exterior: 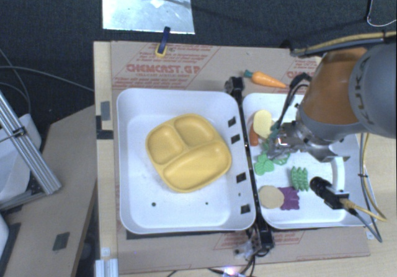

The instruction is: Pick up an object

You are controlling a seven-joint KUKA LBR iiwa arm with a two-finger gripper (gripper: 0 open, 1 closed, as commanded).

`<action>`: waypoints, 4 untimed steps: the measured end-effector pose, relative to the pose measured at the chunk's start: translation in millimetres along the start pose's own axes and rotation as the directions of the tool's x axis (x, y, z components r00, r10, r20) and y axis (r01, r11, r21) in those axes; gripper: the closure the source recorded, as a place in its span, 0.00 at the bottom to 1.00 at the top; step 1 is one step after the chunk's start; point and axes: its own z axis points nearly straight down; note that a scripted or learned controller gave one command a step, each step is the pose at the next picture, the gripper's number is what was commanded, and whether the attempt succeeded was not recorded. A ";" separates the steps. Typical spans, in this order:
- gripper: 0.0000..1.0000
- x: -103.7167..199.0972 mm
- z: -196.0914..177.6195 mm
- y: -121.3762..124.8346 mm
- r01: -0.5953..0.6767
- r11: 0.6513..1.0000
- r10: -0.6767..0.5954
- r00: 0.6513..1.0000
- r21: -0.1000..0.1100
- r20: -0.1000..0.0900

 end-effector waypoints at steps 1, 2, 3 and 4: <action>1.00 62.7 -2.2 -18.8 0.001 1.000 -0.001 1.000 0.000 0.000; 1.00 206.9 -120.5 -37.1 0.013 1.000 -0.013 1.000 -0.014 -0.007; 1.00 227.3 -360.5 -39.2 -0.002 1.000 0.001 1.000 -0.020 -0.007; 1.00 227.0 -362.4 -39.2 0.003 1.000 -0.003 1.000 -0.005 0.000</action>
